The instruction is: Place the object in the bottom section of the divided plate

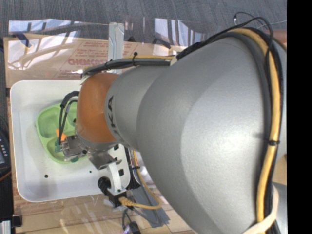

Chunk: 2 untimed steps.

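Now | end effector (66, 147) over green plate's (48, 126) lower edge; grip state unclear | bin (24, 130) floor bare leftward

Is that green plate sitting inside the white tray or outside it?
Inside. The green plate lies on the floor of the left white bin, with white rim around it; the arm covers its right part.

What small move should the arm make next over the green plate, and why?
Probably a slow descent toward the green divided plate. The gripper hangs over the plate's lower right part in the left white bin, but the arm hides the object and the sections, so go carefully.
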### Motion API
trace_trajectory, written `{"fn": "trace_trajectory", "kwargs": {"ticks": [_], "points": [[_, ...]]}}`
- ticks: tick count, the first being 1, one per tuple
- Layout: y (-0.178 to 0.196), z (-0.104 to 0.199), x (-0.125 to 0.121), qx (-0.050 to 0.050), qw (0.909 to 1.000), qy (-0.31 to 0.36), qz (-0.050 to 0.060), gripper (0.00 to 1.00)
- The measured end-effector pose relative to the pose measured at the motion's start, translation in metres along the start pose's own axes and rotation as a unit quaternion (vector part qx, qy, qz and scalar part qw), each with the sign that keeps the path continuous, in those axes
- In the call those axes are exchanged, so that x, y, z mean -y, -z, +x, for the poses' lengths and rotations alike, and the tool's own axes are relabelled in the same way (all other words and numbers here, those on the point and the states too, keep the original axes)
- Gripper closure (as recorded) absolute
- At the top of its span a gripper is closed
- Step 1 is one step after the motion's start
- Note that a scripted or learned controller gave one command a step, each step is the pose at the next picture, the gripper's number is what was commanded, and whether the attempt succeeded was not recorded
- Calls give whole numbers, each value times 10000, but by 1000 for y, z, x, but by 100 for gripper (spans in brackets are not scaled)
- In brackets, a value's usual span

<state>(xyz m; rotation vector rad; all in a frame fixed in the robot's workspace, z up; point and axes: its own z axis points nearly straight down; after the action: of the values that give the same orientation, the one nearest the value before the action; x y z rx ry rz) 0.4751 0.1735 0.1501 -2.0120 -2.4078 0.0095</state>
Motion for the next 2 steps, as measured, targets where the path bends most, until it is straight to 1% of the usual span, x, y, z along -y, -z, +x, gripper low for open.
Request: {"fn": "trace_trajectory", "kwargs": {"ticks": [1,2], "points": [[0,0,0,0,10000,0,-3,0],[34,-52,-39,-1,9989,477,-20,0]]}}
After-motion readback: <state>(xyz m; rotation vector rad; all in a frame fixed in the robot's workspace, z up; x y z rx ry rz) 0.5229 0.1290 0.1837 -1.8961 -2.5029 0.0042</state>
